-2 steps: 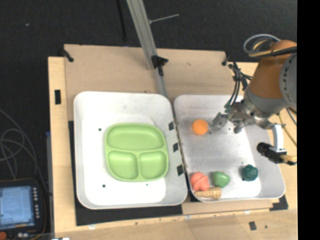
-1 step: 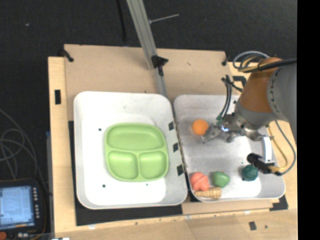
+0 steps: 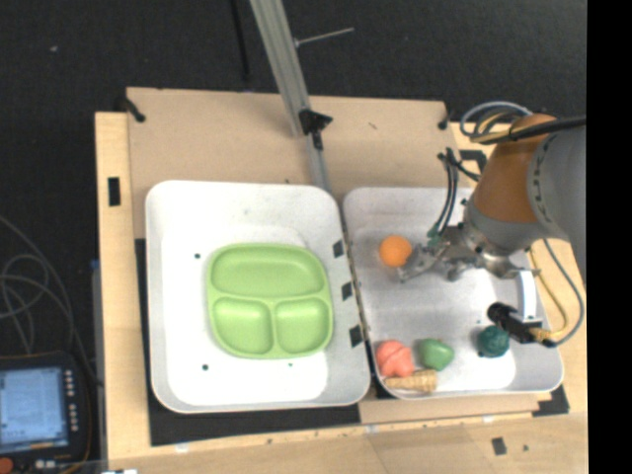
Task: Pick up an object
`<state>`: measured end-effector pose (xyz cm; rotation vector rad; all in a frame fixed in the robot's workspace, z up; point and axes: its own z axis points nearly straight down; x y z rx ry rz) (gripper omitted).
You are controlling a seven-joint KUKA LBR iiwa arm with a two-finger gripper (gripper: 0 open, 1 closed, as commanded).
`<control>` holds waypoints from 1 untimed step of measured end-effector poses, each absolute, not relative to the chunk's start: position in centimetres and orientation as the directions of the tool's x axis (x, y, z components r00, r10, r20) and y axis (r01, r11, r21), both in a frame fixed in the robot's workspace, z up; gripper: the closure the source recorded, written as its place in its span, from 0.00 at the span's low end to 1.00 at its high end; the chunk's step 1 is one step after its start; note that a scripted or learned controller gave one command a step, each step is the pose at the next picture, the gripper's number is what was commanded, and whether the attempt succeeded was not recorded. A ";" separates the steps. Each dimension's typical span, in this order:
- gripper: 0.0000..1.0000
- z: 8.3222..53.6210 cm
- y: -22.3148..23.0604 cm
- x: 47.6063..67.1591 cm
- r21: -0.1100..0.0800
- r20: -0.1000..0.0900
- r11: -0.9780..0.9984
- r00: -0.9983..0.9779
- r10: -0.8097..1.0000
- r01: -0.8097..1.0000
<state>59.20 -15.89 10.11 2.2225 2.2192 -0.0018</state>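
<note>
Two shallow white bins sit side by side on the bench. The left bin holds a green divided plate lying flat near its middle. In the right bin an orange ball rests near the left wall, and the gripper hangs just beside it on the right; whether its jaws are apart or together cannot be told from this angle. Along the near edge lie a pink piece, a green piece and a pale cone-like piece, close together. A dark teal lump sits apart toward the right.
</note>
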 end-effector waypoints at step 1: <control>1.00 11.3 -16.0 59.3 0.003 -0.001 -0.006 0.006 1.000 1.000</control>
